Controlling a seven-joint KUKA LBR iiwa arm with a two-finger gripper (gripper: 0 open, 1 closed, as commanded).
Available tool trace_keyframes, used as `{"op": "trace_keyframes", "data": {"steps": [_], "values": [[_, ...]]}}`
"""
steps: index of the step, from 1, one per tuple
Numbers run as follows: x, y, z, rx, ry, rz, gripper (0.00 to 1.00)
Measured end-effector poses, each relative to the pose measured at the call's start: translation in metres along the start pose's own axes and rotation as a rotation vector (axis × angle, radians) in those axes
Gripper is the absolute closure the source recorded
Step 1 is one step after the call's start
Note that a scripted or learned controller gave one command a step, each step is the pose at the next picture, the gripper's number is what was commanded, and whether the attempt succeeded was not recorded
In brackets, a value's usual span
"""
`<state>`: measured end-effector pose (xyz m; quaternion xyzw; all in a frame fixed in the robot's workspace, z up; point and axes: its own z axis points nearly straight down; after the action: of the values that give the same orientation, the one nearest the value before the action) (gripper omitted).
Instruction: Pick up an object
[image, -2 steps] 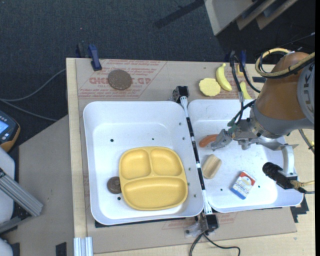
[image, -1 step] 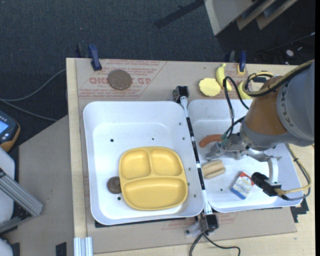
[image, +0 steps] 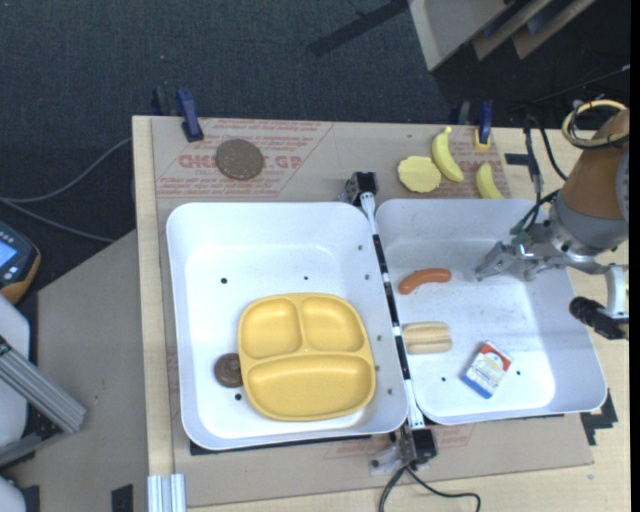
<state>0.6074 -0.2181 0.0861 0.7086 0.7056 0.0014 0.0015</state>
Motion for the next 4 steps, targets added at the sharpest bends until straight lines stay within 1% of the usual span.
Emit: {"op": "trace_keyframes", "data": {"steps": [1,2,3,4], "values": [[0.076,0.063,0.001,-0.003,0.0,-0.013,0.0],[0.089,0.005,0.002,0.01,0.002,-0.003,0.0],[0.127,0.001,0.001,0.007,0.002,-0.007,0.0],[0.123,-0.009,0.001,0.007,0.001,-0.004,0.0]]}}
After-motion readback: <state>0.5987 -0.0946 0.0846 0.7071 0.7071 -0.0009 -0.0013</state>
